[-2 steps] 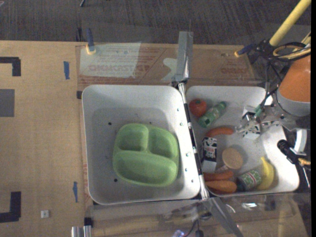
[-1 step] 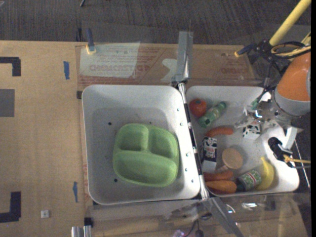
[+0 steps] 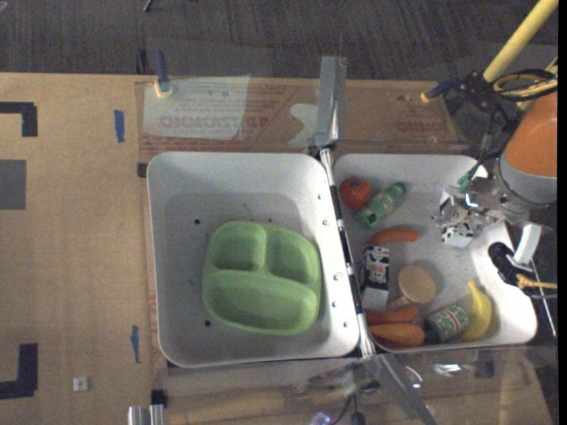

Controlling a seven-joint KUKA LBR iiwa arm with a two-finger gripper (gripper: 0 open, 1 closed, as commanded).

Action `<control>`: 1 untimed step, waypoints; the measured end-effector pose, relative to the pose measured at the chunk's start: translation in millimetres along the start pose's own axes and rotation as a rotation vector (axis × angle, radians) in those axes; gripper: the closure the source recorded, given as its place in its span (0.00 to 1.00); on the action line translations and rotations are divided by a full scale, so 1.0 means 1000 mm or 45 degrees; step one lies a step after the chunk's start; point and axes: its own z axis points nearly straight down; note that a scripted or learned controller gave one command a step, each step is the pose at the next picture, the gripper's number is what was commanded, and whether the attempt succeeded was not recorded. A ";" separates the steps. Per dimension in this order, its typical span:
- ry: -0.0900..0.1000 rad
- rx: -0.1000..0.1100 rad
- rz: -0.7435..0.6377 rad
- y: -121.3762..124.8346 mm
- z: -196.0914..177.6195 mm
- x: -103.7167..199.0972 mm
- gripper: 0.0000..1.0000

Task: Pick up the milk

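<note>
your gripper (image 3: 462, 212) hung by a cow-print milk (image 3: 458, 232), grip state unclear, so you'd next needed a clean descent.

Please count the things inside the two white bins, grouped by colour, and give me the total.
Green: 2, divided plate and bottle
Red or orange: 4, tomato, sausage, two carrots
Black-and-white cartons: 2
Yellow: 1, banana
Tan: 1, round lid
Labelled can: 1
Total: 11
</note>
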 end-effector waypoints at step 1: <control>-0.008 0.018 0.047 -0.017 -0.113 0.058 1.00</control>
